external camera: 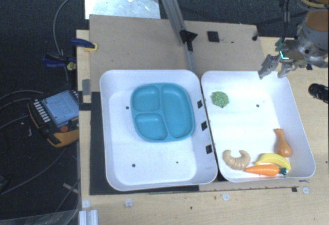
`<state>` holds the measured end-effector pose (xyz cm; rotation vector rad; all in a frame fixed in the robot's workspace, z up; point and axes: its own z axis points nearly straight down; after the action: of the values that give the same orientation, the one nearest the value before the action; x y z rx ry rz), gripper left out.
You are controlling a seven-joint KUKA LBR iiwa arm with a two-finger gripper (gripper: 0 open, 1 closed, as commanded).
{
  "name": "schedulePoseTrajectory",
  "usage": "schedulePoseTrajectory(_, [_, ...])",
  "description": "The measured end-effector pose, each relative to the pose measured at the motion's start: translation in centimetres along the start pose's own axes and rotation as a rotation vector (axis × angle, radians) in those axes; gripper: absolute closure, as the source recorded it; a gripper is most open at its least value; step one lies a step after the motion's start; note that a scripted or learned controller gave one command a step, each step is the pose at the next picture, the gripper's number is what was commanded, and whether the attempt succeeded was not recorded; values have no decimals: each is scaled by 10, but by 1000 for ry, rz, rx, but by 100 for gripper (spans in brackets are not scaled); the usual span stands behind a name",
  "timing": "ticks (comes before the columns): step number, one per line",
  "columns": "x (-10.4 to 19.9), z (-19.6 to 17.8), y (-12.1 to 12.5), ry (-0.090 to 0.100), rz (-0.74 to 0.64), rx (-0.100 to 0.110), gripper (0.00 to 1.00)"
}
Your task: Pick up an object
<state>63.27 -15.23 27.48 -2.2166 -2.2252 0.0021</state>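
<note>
Two fingers stand apart, nothing between them; the gripper [274, 68] hangs over the right bin's [257, 116] far rim. Below, broccoli [220, 98] sits alone near the divider, clear on all sides. Judged light, knobbly and slightly yielding: grip across its crown. Croissant [236, 158], banana [274, 160], carrot [264, 170] and gourd [281, 143] crowd the near corner.
</note>
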Motion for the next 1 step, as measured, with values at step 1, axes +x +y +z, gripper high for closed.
schedulePoseTrajectory(1, [0,-2,1,-1,-1,-4,0])
